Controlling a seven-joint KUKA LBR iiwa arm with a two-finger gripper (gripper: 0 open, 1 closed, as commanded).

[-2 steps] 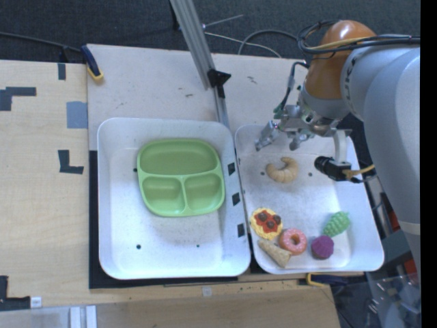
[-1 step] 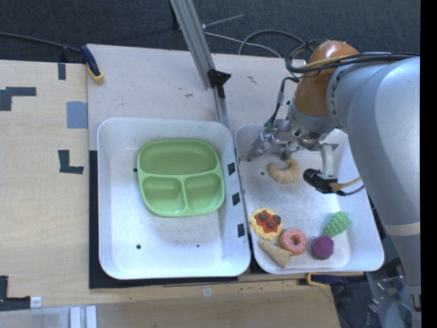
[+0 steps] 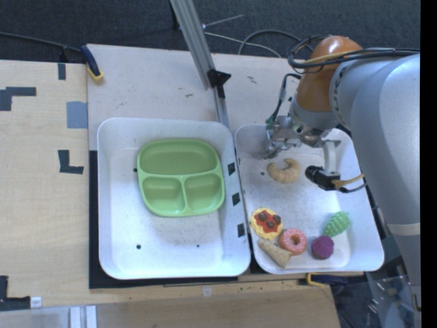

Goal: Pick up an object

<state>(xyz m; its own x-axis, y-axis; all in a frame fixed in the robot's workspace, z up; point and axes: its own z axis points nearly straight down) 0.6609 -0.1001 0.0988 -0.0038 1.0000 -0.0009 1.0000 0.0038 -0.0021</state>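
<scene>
My gripper (image 3: 278,147) hangs low over the back of the right bin (image 3: 362,251), just above and left of a tan croissant (image 3: 284,171). Its fingers point down toward the bin floor and nothing shows between them. Toward the front of the same bin lie a small pizza piece (image 3: 265,222), a pink donut (image 3: 293,240), a tan wedge (image 3: 274,252), a purple fruit (image 3: 322,247) and a green ridged piece (image 3: 336,223).
The left bin (image 3: 116,244) holds a green divided plate (image 3: 181,176). A slanted metal rod (image 3: 198,39) crosses the bench behind the bins. A black clip (image 3: 321,177) and cable hang off the arm over the right bin.
</scene>
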